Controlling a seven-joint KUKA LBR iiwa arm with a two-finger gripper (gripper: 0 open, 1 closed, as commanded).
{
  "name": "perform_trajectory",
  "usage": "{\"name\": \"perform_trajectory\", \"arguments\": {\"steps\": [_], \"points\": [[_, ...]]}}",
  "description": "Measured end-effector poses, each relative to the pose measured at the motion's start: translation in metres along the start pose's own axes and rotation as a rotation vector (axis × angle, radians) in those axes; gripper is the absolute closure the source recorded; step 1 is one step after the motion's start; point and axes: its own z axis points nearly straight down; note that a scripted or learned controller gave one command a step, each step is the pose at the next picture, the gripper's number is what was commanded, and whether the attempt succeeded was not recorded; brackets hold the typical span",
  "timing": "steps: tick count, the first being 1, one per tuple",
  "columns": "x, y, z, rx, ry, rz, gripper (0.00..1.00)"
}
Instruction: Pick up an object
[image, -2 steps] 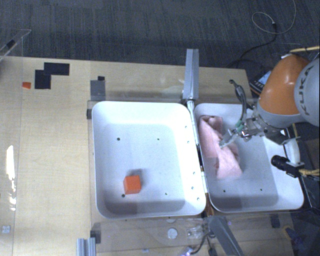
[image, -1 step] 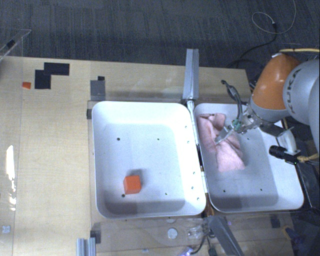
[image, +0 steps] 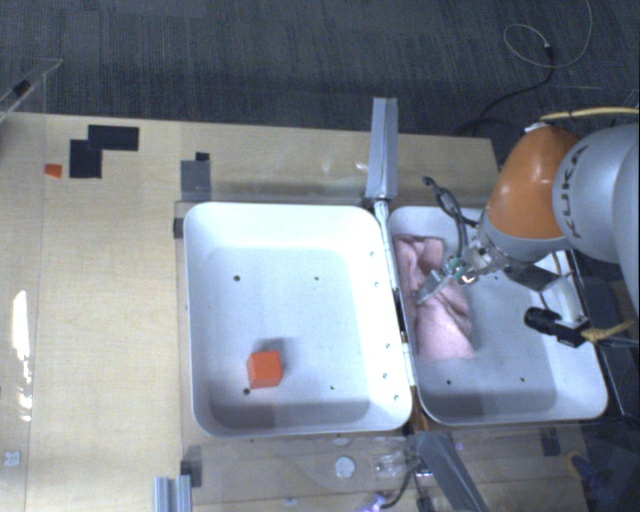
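Pale wooden bench top (image: 100, 300) seen across left and centre of frame. Dark grey carpeted floor (image: 250, 50) along the top. Black L-shaped marker (image: 98, 148) and small orange tag (image: 53, 171) noted upper left. Thin cable loop (image: 545, 45) lies on floor, upper right.

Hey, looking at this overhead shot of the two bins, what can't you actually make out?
- Gripper: too small and blurred over the pink cloth to tell if it grips anything.
- Right bin: its upper right part is covered by the arm.
- Orange block: its underside faces away.
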Motion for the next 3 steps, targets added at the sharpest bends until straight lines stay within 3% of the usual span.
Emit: {"name": "perform_trajectory", "arguments": {"steps": [1, 2, 3], "points": [[0.010, -0.019, -0.001, -0.004, -0.003, -0.086, 0.00], [0.010, -0.019, -0.001, -0.004, -0.002, -0.085, 0.00], [-0.005, 0.003, 0.001, 0.003, 0.003, -0.010, 0.00]]}}
